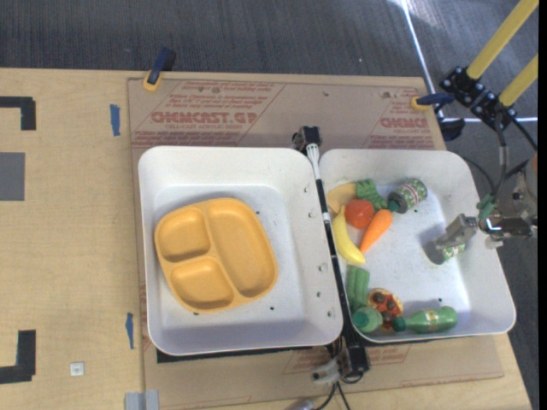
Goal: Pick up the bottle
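Right bin front edge: green plastic bottle (430,319) lying on its side; 
Gripper (451,239): near right wall; fingers' state: cannot tell

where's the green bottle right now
In the camera view the green bottle lies on its side in the right bin, against its near wall, just right of the small pizza toy.

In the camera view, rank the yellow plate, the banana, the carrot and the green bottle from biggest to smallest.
1. Yellow plate, by far the largest.
2. Banana.
3. Green bottle and carrot look about alike, too close to rank.
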`<state>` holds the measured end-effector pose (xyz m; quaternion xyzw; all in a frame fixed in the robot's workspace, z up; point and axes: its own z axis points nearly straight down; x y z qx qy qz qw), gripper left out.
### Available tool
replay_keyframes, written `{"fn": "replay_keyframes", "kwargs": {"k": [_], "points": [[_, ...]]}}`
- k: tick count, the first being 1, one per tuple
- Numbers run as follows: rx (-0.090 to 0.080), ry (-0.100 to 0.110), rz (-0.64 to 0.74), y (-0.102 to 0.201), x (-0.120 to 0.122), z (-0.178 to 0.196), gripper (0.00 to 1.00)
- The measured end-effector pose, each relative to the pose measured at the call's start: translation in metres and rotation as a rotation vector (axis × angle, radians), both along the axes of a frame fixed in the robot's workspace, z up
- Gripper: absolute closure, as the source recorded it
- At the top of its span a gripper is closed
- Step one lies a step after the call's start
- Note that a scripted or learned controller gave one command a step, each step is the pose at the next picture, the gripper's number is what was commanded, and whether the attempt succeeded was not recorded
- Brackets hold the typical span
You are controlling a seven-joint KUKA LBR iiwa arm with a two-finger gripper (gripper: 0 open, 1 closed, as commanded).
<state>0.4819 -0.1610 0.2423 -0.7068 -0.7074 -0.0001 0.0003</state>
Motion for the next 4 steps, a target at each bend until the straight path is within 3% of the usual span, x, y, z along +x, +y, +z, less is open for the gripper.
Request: {"fn": "replay_keyframes", "kwargs": {"k": [1,2,3,4], "points": [[-0.001,-0.002,0.001,0.000,0.001,0.010,1.00],[0.001,0.001,0.377,0.003,-0.003,-0.059,1.00],[-0.002,-0.003,0.821,0.036,-0.002,-0.146,1.00],[-0.002,-0.003,1.175,0.013,-0.002,-0.005,1.00]]}}
